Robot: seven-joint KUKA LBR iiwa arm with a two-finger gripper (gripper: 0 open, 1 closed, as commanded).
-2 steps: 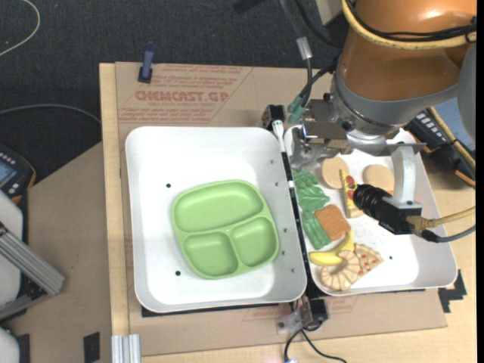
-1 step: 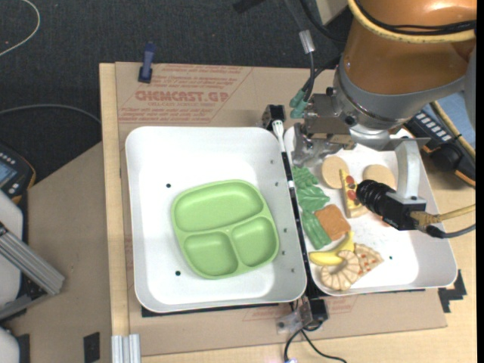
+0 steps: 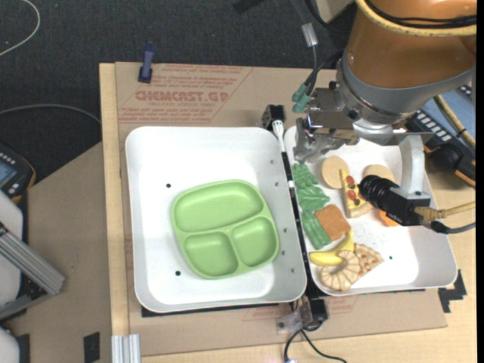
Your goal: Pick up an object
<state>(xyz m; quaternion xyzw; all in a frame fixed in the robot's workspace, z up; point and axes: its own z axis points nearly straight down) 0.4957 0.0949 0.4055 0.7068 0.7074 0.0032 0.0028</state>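
Observation:
My gripper (image 3: 306, 148) hangs over the far left corner of the right bin (image 3: 431, 267), just above the top of a green leafy toy (image 3: 310, 197). Below it lie a brown bread slice (image 3: 332, 221), a yellow banana (image 3: 333, 255), a round waffle-like cookie (image 3: 338, 274) and a pizza slice (image 3: 367, 258). A tan round disc (image 3: 333, 171) and a second pizza slice (image 3: 351, 191) sit to the right of the gripper. Nothing shows between its fingers.
The left bin (image 3: 151, 157) holds a green three-compartment plate (image 3: 224, 226). The arm's big orange and grey wrist covers the far right of the right bin. A small orange piece (image 3: 386, 218) peeks out beside the black wrist cylinder. A blue clip (image 3: 146, 63) lies on the cardboard behind the bins.

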